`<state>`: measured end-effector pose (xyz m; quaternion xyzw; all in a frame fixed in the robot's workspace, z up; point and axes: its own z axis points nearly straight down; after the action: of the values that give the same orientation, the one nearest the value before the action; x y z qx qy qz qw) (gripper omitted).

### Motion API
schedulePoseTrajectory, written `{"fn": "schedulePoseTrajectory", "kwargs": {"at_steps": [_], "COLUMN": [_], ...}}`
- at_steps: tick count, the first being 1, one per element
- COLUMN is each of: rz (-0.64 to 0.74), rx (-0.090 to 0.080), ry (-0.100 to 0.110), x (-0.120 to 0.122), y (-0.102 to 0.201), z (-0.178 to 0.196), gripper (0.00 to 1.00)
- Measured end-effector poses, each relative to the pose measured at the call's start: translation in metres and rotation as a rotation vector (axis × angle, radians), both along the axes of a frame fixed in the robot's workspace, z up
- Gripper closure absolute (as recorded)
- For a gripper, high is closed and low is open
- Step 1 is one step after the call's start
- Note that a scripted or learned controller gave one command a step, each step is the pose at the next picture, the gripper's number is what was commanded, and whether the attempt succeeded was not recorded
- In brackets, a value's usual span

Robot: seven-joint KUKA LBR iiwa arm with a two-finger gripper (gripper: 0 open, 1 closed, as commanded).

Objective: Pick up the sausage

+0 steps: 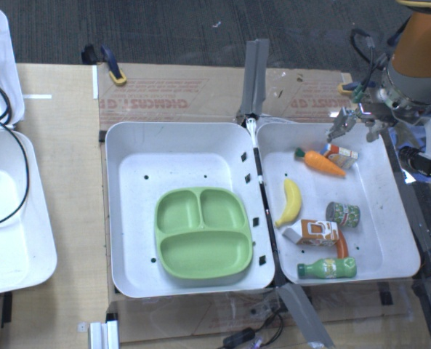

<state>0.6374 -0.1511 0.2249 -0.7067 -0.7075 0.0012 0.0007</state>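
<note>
The sausage (pixel 342 246) is a short red-orange piece in the right bin (pixel 389 195). It lies near the front, wedged between the small orange-and-white carton (pixel 318 232) and the green bottle (pixel 327 269), with its upper end tucked behind the carton. My gripper (pixel 355 131) hovers over the bin's far right corner, well behind the sausage and just beyond the carrot (pixel 323 163). Its fingers stand open with nothing between them.
A banana (pixel 291 202) and a green can (pixel 343 214) also lie in the right bin, with a small white-and-red pack (pixel 344 152) behind the carrot. The left bin (pixel 128 195) holds a green divided plate (pixel 202 233). A grey divider post (pixel 254 78) stands between the bins.
</note>
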Motion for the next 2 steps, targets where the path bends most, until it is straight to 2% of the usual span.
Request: {"fn": "schedulePoseTrajectory", "kwargs": {"at_steps": [1, 2], "rz": [-0.006, 0.229], "rx": [0.001, 0.002], "ry": [0.000, 0.000], "x": [-0.079, -0.141], "y": [-0.061, -0.028], "z": [-0.095, -0.134], "gripper": [0.00, 0.00]}}
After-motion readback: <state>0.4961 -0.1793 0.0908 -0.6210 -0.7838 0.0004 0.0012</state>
